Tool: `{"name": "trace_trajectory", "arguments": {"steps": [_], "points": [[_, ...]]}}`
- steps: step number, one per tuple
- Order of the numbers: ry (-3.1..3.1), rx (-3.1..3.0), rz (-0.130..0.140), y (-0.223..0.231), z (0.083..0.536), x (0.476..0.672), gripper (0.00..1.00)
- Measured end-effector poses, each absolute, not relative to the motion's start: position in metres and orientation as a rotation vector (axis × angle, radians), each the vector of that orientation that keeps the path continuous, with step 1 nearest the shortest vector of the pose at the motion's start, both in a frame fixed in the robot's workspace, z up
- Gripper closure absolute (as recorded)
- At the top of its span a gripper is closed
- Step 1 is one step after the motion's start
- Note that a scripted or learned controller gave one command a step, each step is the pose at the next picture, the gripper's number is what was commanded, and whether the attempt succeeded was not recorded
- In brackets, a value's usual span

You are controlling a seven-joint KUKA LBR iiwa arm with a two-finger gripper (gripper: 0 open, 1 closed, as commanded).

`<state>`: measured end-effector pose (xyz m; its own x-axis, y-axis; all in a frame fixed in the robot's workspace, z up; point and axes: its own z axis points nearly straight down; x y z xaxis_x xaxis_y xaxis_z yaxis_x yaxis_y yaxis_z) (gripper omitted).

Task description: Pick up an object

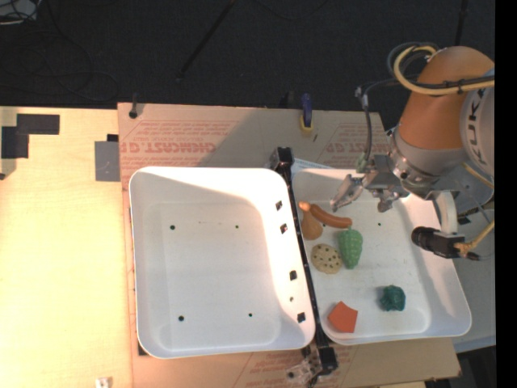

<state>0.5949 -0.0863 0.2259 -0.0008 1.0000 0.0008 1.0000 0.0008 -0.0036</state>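
Hovers with hand (365, 192) spread wide and holding nothing above the right bin (452, 314), seemingly lined up to drop onto the sausage (329, 215) lying just below beside the green lump (350, 247).

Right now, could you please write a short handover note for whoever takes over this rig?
End effector: open, holding nothing, above the far part of the right bin.
Things in that bin: hot dog, green piece, speckled cookie, orange block, teal lump.
Done: nothing picked up.
Left: choose a thing, perhaps the nearby hot dog, grasp and lift.
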Motion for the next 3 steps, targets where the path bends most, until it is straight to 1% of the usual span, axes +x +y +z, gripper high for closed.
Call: {"name": "trace_trajectory", "arguments": {"steps": [1,2,3], "points": [[-2.22,-2.217,0.004,-0.087,0.236,0.595,1.0],[-2.236,-2.218,-0.015,-0.022,0.37,0.598,1.0],[-2.22,-2.227,-0.003,-0.065,0.449,0.535,1.0]]}}
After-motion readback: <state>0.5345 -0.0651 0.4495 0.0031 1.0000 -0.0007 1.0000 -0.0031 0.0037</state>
